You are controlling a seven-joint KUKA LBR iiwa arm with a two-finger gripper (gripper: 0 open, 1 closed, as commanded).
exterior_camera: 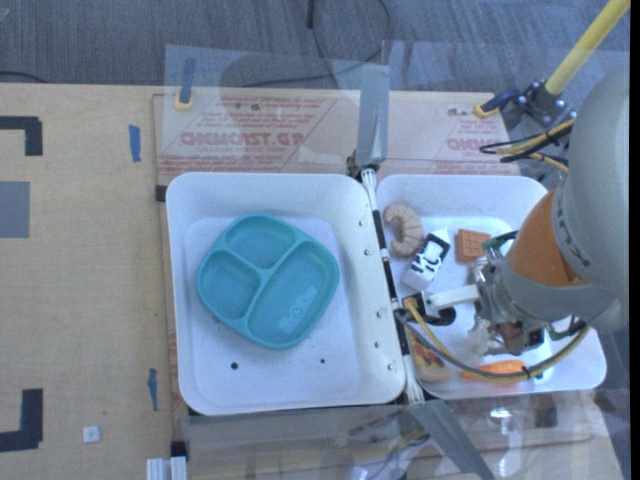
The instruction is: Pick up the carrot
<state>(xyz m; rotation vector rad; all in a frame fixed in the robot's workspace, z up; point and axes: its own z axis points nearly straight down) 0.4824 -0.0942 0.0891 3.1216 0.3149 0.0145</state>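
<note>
Carrot (492, 368) lies flat, lower right of frame, near front wall of right bin (590, 368), under arm wrist. Pincer (487, 336) just above it; opening state: cannot tell. Judged light, stiff, smooth toy; grip across mid-length, narrow axis

One fixed camera hangs above the bench (80, 268) and looks down at a slight slant — far enough off to take in both white bins whole, the left bin (190, 208) near the frame's middle and the right bin (590, 368) toward its right edge. Grey floor runs along the top — the far side — and the arm (575, 238) comes in from the right.
</note>
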